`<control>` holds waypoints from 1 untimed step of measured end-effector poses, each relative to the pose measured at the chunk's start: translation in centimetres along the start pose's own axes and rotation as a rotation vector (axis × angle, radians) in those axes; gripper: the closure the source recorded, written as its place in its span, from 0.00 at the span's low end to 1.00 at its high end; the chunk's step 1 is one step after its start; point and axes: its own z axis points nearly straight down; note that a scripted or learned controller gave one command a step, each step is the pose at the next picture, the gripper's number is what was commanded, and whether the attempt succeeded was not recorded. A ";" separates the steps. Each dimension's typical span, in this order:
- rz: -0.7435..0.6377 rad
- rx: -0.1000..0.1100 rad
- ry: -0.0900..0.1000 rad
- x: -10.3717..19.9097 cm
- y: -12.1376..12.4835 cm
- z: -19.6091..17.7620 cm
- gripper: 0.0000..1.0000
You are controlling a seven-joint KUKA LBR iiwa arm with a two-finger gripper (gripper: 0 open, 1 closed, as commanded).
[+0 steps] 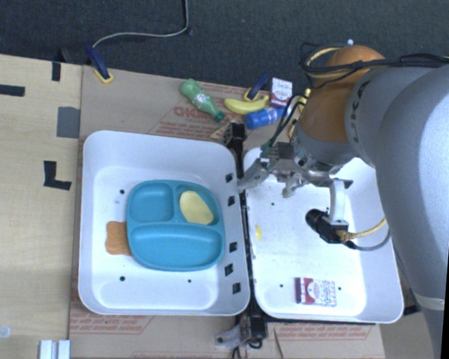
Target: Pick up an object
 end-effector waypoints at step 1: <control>0.001 -0.003 -0.001 -4.5 3.4 -7.3 0.00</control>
